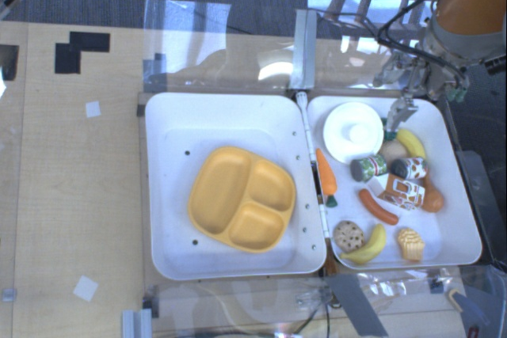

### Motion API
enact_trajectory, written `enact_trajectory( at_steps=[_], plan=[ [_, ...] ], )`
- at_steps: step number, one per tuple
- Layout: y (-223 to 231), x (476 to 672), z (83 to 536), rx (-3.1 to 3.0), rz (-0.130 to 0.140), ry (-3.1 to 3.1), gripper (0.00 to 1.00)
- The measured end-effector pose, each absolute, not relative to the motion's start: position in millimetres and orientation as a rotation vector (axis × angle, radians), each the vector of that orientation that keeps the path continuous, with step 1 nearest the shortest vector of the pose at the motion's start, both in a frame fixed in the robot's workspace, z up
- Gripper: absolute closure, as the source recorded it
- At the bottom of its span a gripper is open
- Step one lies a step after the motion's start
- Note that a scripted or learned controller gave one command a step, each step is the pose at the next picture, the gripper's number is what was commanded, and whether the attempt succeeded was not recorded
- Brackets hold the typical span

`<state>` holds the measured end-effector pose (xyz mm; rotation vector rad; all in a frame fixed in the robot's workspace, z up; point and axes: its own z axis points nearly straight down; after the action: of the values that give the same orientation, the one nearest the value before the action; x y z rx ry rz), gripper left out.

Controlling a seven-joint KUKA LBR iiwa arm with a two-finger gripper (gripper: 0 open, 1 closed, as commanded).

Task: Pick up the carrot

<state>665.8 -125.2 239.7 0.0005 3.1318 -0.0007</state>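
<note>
in the right bin [467,245], nearest are one cookie [348,234], two bananas [366,245] and one sausage [379,206]. the single carrot [325,173] lies at the bin's left wall, beside one can [369,167] and one white plate [353,131]. the left bin [170,170] holds one yellow tray [242,197]. the gripper [400,116] hangs by the plate; i cannot tell if its fingers are apart.

Carrot [325,174] by rt bin's [467,237] left wall
</note>
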Motion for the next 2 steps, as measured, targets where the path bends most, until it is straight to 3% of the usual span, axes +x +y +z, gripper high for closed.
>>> enact_trajectory(
  at_steps=[1,2],
  plan=[
    [-78.7,628.5,148.6,-0.005,0.004,3.14,0.0],
    [-25.5,553.7,188.5,-0.098,0.003,3.128,0.0]
  ],
)
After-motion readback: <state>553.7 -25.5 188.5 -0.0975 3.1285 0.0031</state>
